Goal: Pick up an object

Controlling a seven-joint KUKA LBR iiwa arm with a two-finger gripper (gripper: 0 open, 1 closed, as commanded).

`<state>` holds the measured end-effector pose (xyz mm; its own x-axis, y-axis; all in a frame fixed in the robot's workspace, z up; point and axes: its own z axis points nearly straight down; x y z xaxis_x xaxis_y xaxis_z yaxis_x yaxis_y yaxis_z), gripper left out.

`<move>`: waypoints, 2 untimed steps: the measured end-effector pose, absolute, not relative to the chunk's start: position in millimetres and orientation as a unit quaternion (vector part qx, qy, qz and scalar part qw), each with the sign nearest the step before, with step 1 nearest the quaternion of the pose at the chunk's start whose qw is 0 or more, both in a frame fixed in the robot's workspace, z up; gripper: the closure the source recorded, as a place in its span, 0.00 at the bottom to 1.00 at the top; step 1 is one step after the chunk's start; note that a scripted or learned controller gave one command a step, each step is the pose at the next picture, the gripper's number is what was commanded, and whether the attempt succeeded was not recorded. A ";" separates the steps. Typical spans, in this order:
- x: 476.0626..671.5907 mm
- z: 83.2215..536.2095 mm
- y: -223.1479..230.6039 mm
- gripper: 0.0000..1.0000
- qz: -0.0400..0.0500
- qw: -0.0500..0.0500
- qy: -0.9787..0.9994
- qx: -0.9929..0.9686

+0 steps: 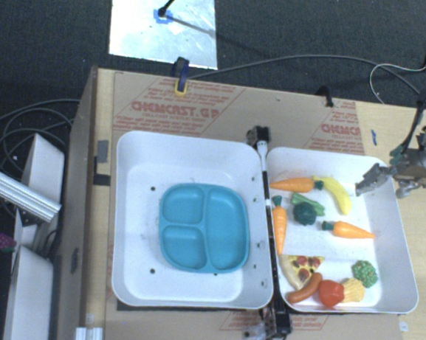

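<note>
The right white bin (402, 249) holds several toy foods. A carrot (293, 184) and a yellow banana (338, 193) lie along its far side. Below them sit a dark green vegetable (307, 211), a second carrot (350, 230) and a third carrot (278, 227) by the left wall. Near the front lie a pizza slice (302, 267), a sausage (303, 288), a red tomato (330, 293), a yellow piece (353, 290) and a green broccoli (365, 272). My gripper (382, 189) hovers open over the bin's far right corner, just right of the banana, with nothing between its fingers.
The left white bin (143, 159) carries a blue divided plate (204, 226). A black clamp (259, 137) sits where the two bins meet at the back. Cables run across the dark floor behind and to the left of the cardboard base (204, 105).
</note>
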<state>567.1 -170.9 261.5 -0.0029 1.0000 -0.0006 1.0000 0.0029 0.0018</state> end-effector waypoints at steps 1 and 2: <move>648.6 221.2 -157.7 0.00 0.001 0.000 0.709 0.706; 661.2 149.7 -187.1 0.00 0.000 0.000 0.708 0.707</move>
